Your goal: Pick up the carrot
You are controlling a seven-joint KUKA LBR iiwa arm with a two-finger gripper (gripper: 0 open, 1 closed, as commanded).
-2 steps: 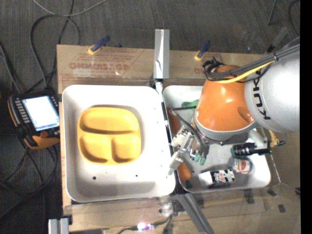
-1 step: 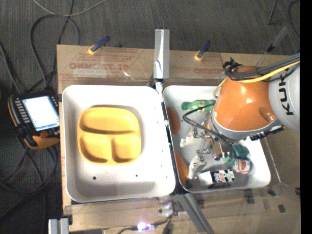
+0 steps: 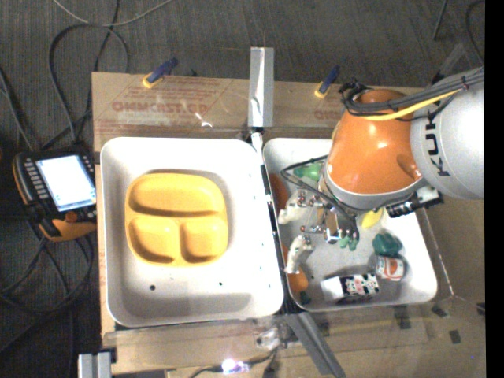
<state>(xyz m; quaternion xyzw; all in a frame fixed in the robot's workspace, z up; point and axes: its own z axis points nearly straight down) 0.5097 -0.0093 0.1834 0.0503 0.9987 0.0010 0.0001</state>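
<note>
Along the right bin's (image 3: 429, 286) left wall we see the carrot (image 3: 277, 195), its long axis running top to bottom, beside our hand (image 3: 315, 227), whose grip we cannot tell.

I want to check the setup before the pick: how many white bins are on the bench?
2. The left bin holds a yellow divided tray. The right bin holds small items under the arm, which may hide some of them.
</note>
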